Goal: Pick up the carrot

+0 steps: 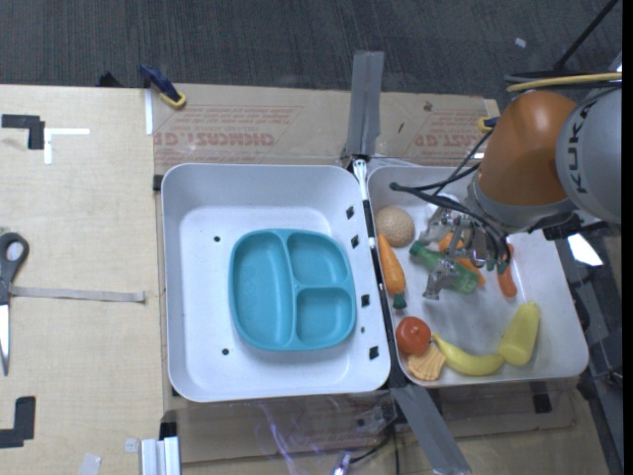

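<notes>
The gripper (450, 273), its fingers' state impossible to tell, hovers in the right bin (554, 364); it should shift left and align lengthwise over the carrot (392, 265).

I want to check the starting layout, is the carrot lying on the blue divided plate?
No, the carrot lies in the right bin along its left wall, while the blue divided plate sits in the left bin.

A pale wooden surface (79, 344) runs beneath the bins, with flattened brown cardboard (257, 127) taped down behind them and dark grey carpeted floor (247, 18) stretching across the top.
</notes>
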Action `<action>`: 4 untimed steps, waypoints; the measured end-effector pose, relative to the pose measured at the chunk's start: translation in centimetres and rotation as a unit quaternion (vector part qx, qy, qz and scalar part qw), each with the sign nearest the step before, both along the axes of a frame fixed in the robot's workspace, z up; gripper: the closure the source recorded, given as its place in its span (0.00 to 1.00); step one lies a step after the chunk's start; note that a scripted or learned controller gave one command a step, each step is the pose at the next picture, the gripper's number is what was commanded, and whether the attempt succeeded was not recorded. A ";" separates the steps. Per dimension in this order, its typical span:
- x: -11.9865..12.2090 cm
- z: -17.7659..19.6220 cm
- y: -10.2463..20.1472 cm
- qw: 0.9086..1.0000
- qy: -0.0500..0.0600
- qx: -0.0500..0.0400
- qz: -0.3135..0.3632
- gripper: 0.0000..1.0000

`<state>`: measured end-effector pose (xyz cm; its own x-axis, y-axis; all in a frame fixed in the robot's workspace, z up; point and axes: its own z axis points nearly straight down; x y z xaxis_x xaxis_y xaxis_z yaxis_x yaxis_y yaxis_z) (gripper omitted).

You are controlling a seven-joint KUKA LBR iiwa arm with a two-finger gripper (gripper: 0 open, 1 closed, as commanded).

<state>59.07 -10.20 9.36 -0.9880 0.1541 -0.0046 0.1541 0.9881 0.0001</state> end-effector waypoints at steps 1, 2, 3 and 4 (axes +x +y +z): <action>0.2 1.1 0.1 1.000 -0.003 -0.001 0.001 1.00; 0.2 1.1 0.1 1.000 -0.003 -0.001 0.001 0.00; 0.4 2.2 0.1 1.000 -0.006 -0.001 0.003 1.00; 0.4 2.2 0.2 1.000 -0.006 -0.001 0.002 0.00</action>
<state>59.52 -10.04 11.53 -0.9887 0.1492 -0.0174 0.1492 0.9888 -0.0002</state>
